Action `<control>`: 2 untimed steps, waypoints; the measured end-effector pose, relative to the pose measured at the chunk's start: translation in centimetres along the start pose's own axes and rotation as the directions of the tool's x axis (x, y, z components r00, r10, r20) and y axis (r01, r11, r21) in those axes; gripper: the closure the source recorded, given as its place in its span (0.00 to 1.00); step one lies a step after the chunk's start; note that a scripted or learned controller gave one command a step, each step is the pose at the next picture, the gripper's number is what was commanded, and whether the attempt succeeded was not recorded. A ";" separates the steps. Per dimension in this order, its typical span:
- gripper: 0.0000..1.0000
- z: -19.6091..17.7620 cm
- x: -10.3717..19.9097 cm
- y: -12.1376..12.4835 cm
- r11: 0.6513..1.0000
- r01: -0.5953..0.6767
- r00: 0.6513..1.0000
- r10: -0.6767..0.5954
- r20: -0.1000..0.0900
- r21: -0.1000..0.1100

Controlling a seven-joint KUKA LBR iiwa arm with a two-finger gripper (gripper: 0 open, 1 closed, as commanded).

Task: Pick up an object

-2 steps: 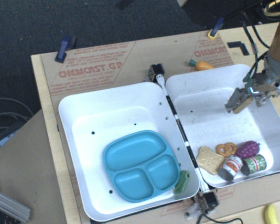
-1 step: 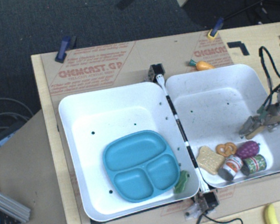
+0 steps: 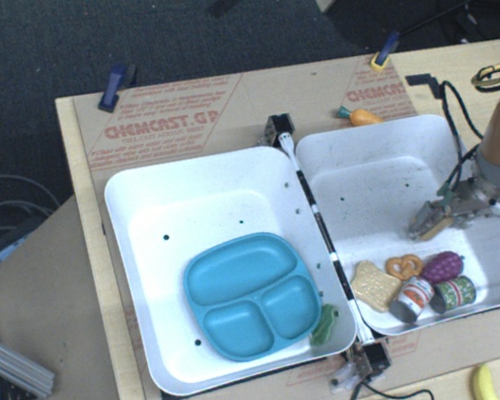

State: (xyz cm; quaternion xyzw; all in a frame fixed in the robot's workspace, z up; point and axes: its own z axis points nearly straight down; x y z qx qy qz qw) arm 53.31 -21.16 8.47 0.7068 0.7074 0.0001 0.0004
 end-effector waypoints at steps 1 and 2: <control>1.00 -1.0 0.0 0.1 1.000 0.000 1.000 0.000 0.002 -0.003; 1.00 -7.2 5.2 5.1 1.000 0.002 1.000 -0.002 -0.001 -0.003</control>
